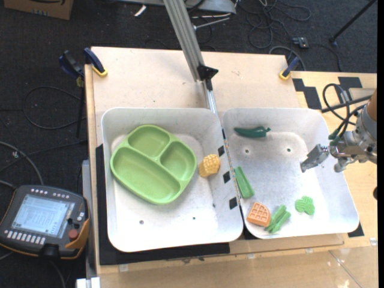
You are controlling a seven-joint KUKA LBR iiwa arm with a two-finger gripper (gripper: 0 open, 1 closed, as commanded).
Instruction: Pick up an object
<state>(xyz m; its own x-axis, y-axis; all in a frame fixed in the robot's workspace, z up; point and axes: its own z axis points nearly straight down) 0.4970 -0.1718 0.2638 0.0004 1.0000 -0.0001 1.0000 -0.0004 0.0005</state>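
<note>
1. Across the bench (156, 77), two white bins sit side by side: the left bin (120, 227) and the right bin (312, 122).
2. Filling most of the left bin, a green divided plate (153, 164) lies flat; a yellow corn piece (209, 165) rests by the right wall.
3. At the right bin's right edge, the gripper (329, 158) hovers, fingers apart, holding nothing.
4. Near the front edge lie a waffle (258, 213), green beans (278, 218) and broccoli (305, 206), likely candidates; a green pepper (252, 132) sits near the back edge.

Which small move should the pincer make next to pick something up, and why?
Probably glide leftward and forward toward the small green broccoli-shaped toy. The pincer hangs at the right white bin's right edge with nothing between its fingers, and that toy lies nearest, apart from others.
</note>
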